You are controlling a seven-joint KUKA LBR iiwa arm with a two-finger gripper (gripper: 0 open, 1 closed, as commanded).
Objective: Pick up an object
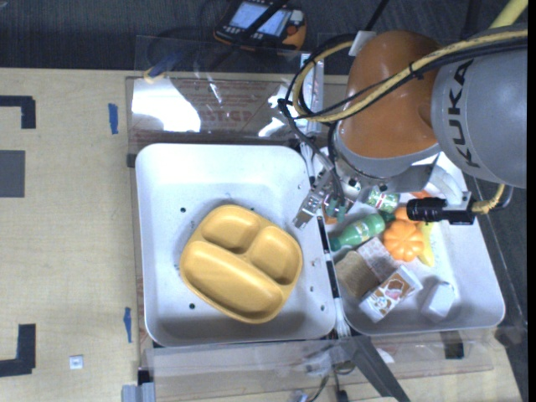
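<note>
Grey KUKA arm (490, 111) with orange band comes in from the right, upper part of view, wrist hanging over the divide between the two bins, cables looped around it. Wooden bench (59, 249) underneath, black and blue tape marks on its left side.

Left shallow white plastic bin (159, 174) holds one thing: big yellow three-section plastic tray (241, 262), lobed like bread rolls, lying in the bin's lower middle. Right shallow white bin (486, 308) is partly covered by the arm; the small stuff sits in its left and centre.

Small metal two-finger gripper (316, 206) hangs at the inner wall between bins, near the top of the right bin's pile, tips pointing down-left toward the left bin's right edge. Cannot tell whether it is spread or closed, too small and cluttered; nothing is seen clamped in it.

Pickable objects, right bin: green plastic bottle (357, 231) lying on its side just right of the gripper; orange pumpkin-shaped toy (406, 239) touching the bottle's right end; brown flat packet (362, 273) below the bottle; printed small carton (390, 294) beside it, lower right; white small block (438, 296) further right; a red-green can-like item (381, 199) above the bottle, partly hidden by the wrist.

Black handheld controller with screen (260, 22) on the floor beyond the bench, top centre.
</note>
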